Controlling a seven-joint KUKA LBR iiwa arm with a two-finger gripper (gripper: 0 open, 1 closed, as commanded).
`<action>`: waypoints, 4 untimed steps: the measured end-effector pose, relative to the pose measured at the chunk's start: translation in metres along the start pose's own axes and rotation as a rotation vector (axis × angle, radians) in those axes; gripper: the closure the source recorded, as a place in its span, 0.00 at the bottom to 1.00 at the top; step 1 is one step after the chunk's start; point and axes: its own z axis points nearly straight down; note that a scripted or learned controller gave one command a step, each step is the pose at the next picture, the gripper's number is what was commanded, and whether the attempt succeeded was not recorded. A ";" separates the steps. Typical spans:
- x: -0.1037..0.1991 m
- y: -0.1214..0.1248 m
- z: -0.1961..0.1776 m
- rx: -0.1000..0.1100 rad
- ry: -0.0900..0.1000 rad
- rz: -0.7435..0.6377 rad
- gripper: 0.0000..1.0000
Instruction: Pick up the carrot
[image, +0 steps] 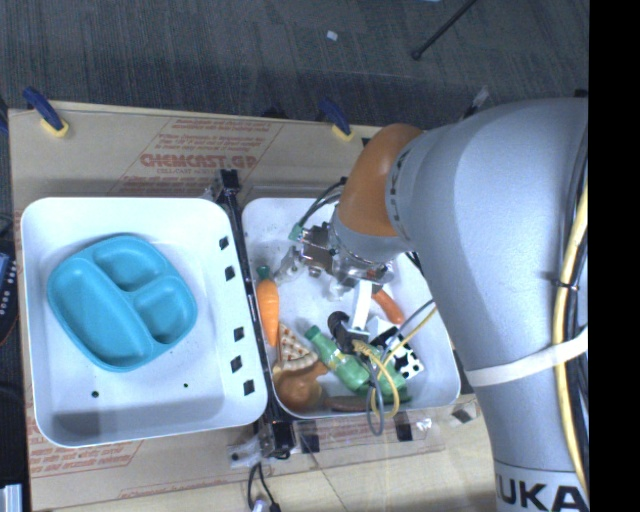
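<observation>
In the right white bin (262, 215), the carrot (268, 309) lies along twelve-to-six, at eight o'clock from the gripper (335, 268), whose opening I cannot tell.

1. You had even, fairly bright overhead light on both white bins (60, 420).
2. You saw soft shadows under the arm (500, 250).
3. Fine detail looked slightly blurred and grainy.
</observation>
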 end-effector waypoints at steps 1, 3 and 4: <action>0.001 0.000 -0.010 0.005 0.000 -0.008 1.00; 0.037 -0.139 -0.099 0.002 0.005 0.516 1.00; 0.036 -0.139 -0.098 0.003 0.003 0.518 0.00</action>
